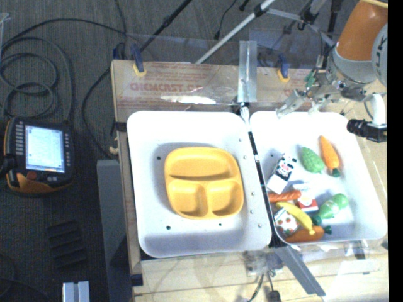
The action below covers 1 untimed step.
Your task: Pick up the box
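Piled at the near edge of the right bin (368, 187) lie a banana (298, 214), a carrot (302, 234) and other toy foods; the box (283, 174) lies by its left wall, an orange carrot (329, 154) farther back. Left bin (148, 168) holds a yellow divided tray (203, 182). Gripper (301, 102) hovers above the right bin's far rim, jaws spread, pinching nothing.

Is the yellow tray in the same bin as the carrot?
No, the yellow tray lies in the left bin, while the carrot lies in the right bin among the other toy foods.
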Tool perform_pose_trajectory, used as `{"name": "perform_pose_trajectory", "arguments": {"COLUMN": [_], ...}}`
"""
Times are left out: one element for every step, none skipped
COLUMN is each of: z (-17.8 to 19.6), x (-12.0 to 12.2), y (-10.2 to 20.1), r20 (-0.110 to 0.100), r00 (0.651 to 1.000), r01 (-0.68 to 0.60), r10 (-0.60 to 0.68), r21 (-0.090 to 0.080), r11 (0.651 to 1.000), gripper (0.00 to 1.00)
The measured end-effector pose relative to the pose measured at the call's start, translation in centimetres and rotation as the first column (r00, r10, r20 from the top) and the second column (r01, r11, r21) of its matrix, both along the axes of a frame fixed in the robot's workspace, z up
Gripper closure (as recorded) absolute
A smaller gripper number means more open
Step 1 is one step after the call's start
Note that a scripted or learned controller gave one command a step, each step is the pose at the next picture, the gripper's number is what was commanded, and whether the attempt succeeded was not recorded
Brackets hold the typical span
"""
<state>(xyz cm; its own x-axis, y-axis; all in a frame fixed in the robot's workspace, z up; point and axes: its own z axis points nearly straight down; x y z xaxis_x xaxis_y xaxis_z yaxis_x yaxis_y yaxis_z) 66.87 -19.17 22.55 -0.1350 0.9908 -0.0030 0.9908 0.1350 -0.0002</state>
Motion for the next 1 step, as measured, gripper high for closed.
{"name": "perform_pose_trajectory", "arguments": {"z": [-13.07], "x": [-0.03], "y": [1.10], "r20": [0.001], "r00": [1.000], "r01": [-0.016], "r10": [0.016], "r21": [-0.002], "r11": [1.000], "gripper": [0.00]}}
